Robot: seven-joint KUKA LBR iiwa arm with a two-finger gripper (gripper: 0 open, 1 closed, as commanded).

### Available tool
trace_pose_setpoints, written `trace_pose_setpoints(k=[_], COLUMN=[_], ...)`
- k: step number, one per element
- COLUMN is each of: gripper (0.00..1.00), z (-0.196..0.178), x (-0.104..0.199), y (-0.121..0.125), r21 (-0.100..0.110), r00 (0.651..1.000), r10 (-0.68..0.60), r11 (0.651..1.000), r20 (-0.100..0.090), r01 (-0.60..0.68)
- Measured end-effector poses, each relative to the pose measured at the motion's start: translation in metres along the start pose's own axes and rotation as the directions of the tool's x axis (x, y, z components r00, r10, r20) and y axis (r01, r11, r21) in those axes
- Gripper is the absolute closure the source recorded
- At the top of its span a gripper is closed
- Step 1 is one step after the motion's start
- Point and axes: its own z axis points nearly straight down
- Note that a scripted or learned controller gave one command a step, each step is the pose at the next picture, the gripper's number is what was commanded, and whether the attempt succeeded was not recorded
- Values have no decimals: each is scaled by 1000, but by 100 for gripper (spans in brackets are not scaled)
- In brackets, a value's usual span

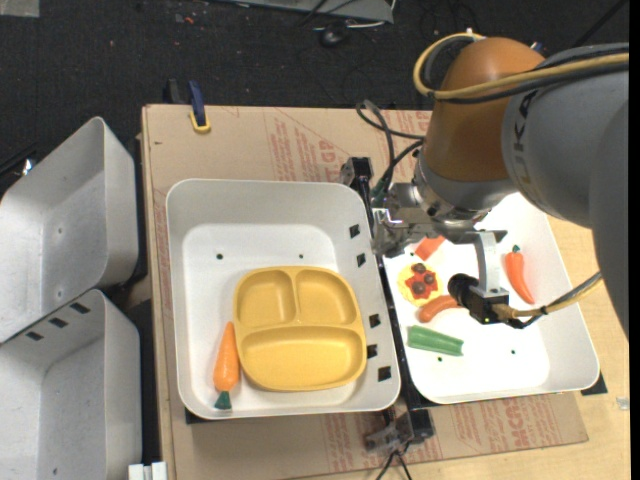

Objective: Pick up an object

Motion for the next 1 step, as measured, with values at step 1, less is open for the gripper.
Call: trace_pose_setpoints(k=[1], gripper=[100], z=[13], x=[47], y=[31], r21=[0], r00=[1000], r10=[1], r11=[1000], r20=[1], r01=[-1])
